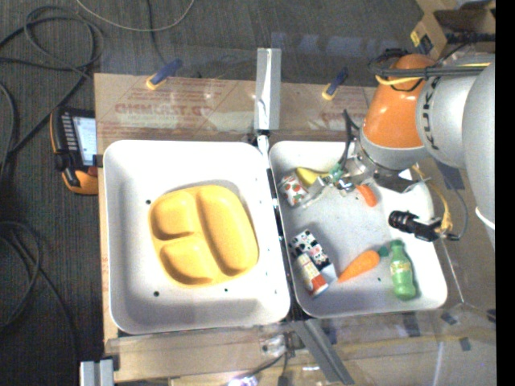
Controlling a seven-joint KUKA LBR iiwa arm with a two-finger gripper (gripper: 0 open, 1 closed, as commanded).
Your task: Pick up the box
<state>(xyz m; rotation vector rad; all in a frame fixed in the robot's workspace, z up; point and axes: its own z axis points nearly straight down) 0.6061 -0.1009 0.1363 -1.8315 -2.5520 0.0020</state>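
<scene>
While the gripper (344,175) sits low over the right bin's (434,296) upper area, whether it is spread cannot be determined; the box (311,250) lies apart below-left, near the bin's left wall, beside the carrot (359,264).

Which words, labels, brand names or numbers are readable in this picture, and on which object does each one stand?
"KUKA": partly visible dark letters on the grey robot arm, near the orange band.
Faint reddish print on the brown cardboard sheet behind the bins: too blurred to read.
Label on the green plastic bottle: too small to read.
Print on the small black-and-white patterned box: not readable.
Screen of the orange handheld pendant: not readable.
</scene>
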